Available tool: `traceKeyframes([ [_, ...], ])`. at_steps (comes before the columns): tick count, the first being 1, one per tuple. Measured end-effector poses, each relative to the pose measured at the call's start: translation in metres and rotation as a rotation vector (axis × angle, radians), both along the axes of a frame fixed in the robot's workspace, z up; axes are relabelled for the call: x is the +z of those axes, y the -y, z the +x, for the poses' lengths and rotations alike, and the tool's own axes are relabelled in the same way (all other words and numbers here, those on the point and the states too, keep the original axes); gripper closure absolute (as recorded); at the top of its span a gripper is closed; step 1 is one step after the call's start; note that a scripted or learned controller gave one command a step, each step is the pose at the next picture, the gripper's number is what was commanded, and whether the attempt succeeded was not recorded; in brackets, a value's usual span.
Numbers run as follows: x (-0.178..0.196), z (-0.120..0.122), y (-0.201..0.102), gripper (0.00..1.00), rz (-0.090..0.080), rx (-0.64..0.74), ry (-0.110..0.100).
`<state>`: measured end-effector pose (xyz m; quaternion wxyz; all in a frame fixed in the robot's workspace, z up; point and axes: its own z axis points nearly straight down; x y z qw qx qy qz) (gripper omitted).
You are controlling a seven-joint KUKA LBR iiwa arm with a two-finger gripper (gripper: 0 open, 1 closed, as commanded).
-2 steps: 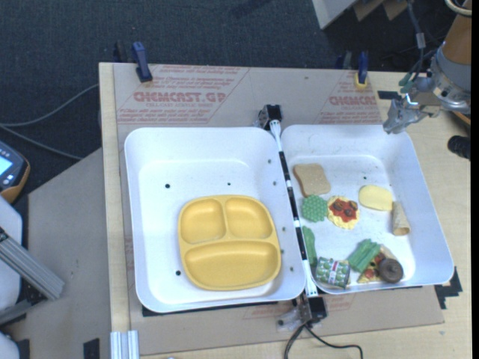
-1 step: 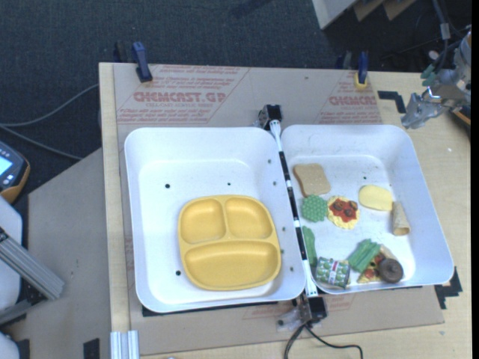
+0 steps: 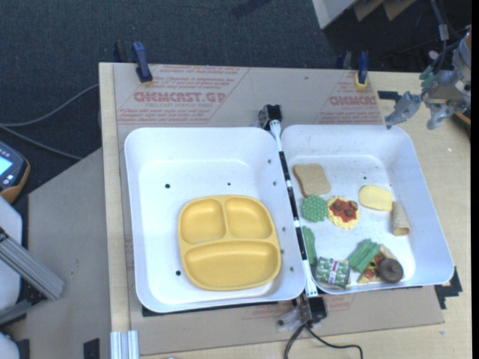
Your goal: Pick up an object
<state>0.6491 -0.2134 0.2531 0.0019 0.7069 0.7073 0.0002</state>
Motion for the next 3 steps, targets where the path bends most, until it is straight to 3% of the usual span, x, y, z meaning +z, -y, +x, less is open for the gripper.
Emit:
traceKeyframes([
  [1,-0.119,-0.076,-0.042,0.00,0.009,-0.001,-0.019],
  [2,-0.172,-0.119,-0.095,0.00,0.007,0.002,-0.012],
  [3,-0.142,-0.163,-0.040,0.00,0.004,-0.005,-0.006],
])
